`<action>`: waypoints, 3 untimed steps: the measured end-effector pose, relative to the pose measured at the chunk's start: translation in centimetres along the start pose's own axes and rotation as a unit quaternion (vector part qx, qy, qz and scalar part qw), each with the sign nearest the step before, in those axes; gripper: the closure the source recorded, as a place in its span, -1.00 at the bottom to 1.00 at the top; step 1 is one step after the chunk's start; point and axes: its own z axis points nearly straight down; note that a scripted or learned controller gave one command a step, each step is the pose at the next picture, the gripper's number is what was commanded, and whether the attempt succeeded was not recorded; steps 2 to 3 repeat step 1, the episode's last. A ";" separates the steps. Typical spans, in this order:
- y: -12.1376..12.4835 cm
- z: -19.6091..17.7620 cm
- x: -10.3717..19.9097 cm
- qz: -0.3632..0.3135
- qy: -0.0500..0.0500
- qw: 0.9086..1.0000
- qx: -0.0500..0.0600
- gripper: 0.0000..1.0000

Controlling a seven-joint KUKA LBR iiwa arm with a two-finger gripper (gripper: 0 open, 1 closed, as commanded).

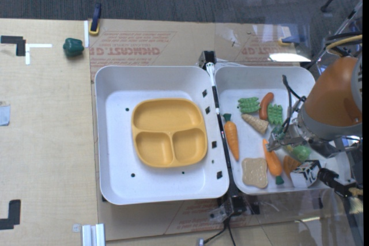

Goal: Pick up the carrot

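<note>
**Ana:** Bread slice (255, 172) sits nearest us, at the front of the right bin (253, 75). Where's the carrot from there?

**Ben:** Two candidates. One carrot (231, 138) lies just up and left of the bread, along the bin's left wall, clear of everything. A second orange piece (273, 160) lies just right of the bread, its upper end under the gripper (282, 140).

**Ana:** Has the claw got anything?

**Ben:** Can't tell whether it's apart or together; the wrist hides it. It hangs low, up and right of the bread, beside the green pieces (274, 113). Nothing visibly lifted.

**Ana:** So progress?

**Ben:** I'd judge the approach is made, while the grasp and lift are left. The yellow plate (169, 132), left of the bread in the other bin, isn't involved.
</note>
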 end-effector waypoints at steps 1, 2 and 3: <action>-0.2 -7.7 5.5 -0.032 0.005 0.999 0.009 1.00; -0.2 -7.7 5.5 -0.032 0.005 0.999 0.009 1.00; -0.2 -7.7 5.5 -0.032 0.005 0.999 0.009 1.00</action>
